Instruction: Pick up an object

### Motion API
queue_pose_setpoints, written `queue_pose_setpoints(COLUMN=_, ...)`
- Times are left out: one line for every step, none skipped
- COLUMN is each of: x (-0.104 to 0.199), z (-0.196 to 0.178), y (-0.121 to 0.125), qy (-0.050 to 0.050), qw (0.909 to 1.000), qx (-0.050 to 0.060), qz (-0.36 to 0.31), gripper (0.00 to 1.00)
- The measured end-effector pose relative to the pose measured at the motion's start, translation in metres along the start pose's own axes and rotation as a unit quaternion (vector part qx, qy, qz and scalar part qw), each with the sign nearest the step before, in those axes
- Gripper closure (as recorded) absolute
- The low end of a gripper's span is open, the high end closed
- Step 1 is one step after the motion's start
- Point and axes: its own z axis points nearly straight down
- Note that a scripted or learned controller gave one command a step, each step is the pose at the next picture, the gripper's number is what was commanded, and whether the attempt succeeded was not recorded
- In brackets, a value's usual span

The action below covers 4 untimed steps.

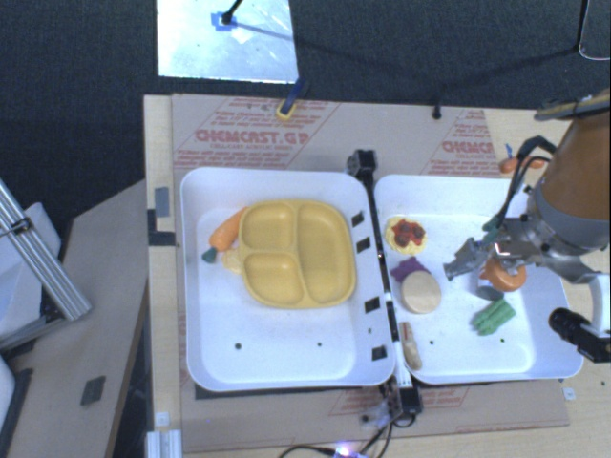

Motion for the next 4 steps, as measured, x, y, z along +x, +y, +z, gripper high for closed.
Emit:
queue_pose_setpoints(x=0.000, z=-0.001, y=0.001, qy=0.000, qw=1.0000, qx=-0.001, qz=0.000, gripper=0.00)
queue_pose_setpoints(x=0.000, z=0.050, y=0.011, qy=0.000, qw=1.0000, qx=0.001, qz=0.001, gripper=0.00)
queue_pose_setpoints(x=-0.003, z=0.105, y=0.002, qy=0.000, qw=1.0000, qx=0.001, qz=0.001, gripper=0.00)
queue_pose_setpoints(x=-0.006, z=0.163, y=0.008, qy=0.000, qw=1.0000, qx=0.001, qz=0.001, gripper=0.00)
